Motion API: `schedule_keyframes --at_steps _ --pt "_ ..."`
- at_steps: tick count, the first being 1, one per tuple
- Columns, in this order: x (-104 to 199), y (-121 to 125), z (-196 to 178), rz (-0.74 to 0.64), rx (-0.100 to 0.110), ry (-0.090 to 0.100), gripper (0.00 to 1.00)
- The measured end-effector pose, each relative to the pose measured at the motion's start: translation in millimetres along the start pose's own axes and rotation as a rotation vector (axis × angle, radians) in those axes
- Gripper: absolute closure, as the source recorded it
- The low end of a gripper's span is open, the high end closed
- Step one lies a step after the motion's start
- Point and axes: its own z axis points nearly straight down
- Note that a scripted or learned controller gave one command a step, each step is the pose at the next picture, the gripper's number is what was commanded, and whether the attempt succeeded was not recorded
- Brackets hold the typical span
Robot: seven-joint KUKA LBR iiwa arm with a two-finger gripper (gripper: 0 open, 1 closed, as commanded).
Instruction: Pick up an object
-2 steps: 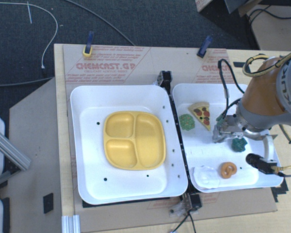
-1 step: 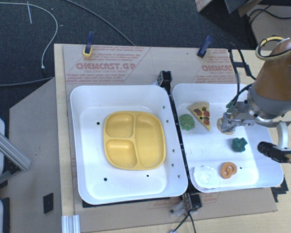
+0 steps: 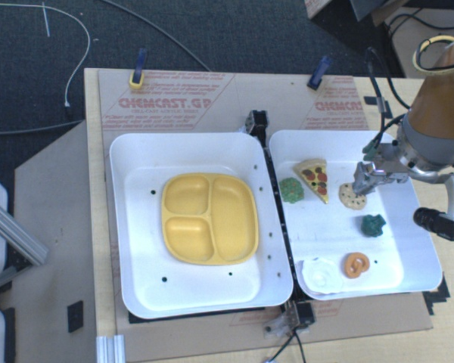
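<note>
- The gripper [image 3: 361,185] is hovering right over the cookie [image 3: 352,197] in the right bin [image 3: 416,278]; its grip state is impossible to tell.
- The pizza slice [image 3: 315,178] is lying at the cookie's ten o'clock.

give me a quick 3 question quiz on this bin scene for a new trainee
1. True or false: the yellow divided plate lies in the left bin.
2. Which item lies closest to the gripper?
A. the pretzel
B. the cookie
C. the green broccoli piece
3. Fill in: the pizza slice lies between the green broccoli piece and the ____.

Key
1. True.
2. B; the gripper sits right over the cookie in the right bin, though a grasp cannot be confirmed.
3. cookie.
</note>
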Motion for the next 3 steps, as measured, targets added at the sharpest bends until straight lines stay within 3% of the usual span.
schedule_keyframes --at_steps 1,3 --pt "0 2 -54 0.0 -0.002 -0.001 1.0" --pt "117 15 -32 -0.003 0.01 0.003 1.0"
